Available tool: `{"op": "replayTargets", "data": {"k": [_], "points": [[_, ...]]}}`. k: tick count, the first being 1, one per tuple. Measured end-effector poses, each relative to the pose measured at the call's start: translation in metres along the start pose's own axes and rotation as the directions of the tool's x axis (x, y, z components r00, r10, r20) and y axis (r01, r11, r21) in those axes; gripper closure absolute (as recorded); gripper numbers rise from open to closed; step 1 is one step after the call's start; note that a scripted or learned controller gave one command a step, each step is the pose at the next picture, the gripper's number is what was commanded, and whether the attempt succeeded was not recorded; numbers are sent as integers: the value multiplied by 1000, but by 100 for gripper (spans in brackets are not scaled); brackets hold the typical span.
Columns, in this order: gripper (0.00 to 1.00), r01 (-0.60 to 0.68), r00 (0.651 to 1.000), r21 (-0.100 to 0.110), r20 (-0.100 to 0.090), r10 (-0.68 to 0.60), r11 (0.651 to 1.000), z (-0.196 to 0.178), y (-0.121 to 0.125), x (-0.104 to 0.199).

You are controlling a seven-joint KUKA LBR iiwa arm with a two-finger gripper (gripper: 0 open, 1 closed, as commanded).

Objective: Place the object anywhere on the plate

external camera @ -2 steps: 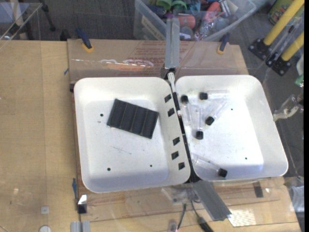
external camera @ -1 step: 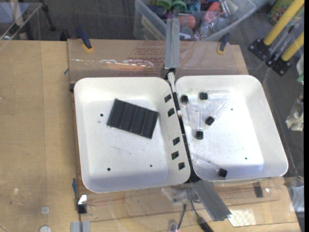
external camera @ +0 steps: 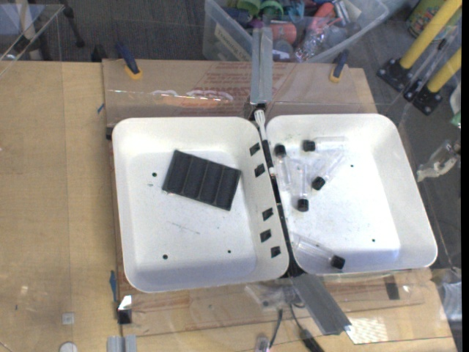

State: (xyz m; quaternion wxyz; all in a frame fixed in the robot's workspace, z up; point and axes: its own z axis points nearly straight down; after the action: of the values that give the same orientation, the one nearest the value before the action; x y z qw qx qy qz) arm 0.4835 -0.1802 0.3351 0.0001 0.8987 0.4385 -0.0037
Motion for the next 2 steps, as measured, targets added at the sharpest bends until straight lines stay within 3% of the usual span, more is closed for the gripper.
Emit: {"op": "replayTargets", "data": {"k": [1,2], "points": [[100,1,1000,0,1,-1,1000,-9,1,0],[0,2,1000,0,2,-2,1000,-9,0,0]]}}
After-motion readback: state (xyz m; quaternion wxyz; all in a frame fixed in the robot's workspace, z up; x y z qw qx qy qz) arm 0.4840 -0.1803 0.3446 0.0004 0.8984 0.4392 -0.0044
